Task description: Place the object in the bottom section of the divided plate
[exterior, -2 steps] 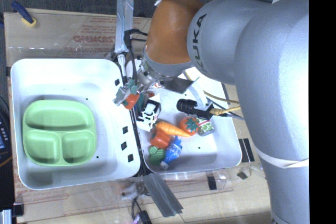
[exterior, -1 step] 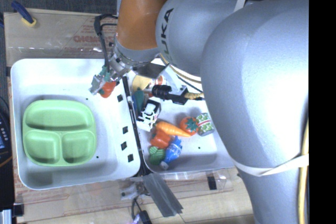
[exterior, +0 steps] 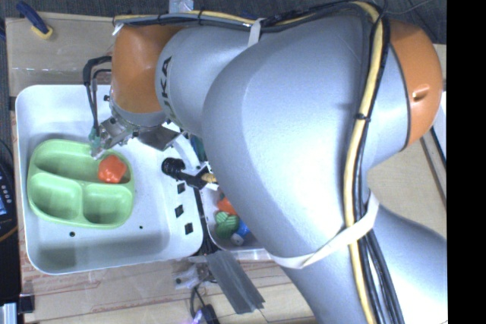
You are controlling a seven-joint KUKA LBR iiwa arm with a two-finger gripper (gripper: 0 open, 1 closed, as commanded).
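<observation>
Jaws hanging over the green plate's right side, their state impossible to tell.

The gripper (exterior: 101,142) is hovering just above the orange object (exterior: 112,169), which is lying, seemingly apart from it, at the right edge of the divided plate (exterior: 53,193) in the left white bin (exterior: 45,254). The grey arm (exterior: 304,133) is covering most of the right bin (exterior: 228,243), where small colourful items (exterior: 226,222) are showing.

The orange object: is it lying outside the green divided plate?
No. The orange object lies inside the green divided plate, near its right rim.
</observation>
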